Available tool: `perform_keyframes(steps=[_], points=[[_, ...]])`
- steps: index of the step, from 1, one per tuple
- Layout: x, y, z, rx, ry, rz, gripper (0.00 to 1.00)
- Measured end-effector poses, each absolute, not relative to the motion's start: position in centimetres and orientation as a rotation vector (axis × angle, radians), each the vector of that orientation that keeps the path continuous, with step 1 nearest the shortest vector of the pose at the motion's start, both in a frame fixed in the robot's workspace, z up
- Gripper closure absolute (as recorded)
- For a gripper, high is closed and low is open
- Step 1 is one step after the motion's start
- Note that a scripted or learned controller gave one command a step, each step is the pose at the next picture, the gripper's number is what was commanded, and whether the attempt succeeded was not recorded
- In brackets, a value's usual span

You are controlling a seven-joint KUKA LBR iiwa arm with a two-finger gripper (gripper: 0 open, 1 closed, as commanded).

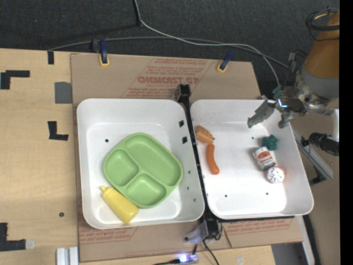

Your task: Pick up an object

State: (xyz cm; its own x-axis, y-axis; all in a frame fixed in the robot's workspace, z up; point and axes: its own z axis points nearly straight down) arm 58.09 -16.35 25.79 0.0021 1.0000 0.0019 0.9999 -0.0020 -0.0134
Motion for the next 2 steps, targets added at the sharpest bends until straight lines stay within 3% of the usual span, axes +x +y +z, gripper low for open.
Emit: perform_keyframes(steps=[1,2], points=[[58.3,-16.3,26.5,-2.219,-2.223,0.002,0.00],[57.8,-15.4,21.1,-2.217,-2.220,0.006,0.00]])
